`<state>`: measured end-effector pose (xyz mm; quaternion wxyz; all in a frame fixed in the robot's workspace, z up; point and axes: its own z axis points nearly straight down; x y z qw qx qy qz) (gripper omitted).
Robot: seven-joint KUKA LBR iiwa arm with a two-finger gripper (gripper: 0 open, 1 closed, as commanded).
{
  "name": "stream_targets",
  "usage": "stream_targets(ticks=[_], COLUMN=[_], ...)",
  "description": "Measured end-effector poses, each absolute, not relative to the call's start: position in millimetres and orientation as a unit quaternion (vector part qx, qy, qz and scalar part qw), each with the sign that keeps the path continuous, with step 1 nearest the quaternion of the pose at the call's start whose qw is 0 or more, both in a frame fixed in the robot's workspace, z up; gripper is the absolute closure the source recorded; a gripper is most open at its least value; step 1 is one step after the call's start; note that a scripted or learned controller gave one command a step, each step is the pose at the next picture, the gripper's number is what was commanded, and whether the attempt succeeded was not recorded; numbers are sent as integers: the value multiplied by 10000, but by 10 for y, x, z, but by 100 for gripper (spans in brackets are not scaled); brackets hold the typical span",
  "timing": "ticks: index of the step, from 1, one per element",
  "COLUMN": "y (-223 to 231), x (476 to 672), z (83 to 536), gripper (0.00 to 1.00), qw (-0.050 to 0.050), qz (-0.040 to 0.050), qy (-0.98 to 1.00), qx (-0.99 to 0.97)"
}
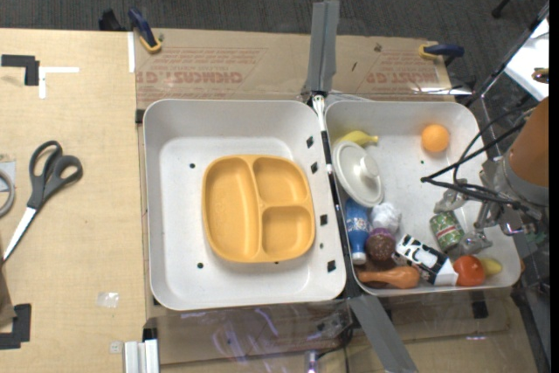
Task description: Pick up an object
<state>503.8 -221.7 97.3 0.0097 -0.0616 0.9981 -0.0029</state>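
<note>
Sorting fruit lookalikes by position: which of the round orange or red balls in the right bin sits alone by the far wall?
The orange ball, alone near the far wall. The red ball is crowded among items at the near edge of the right bin.

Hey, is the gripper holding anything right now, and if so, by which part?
Cannot be told. The gripper sits low over the right bin near a green can, but its fingertips are too unclear.
</note>
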Motion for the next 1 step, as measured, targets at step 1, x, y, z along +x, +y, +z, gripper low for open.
stream_targets(ticks=[1], y=[-1776], x=[6044], z=[943], gripper=[0], qw=[39], qz=[-1], qy=[9988], qx=[-484])
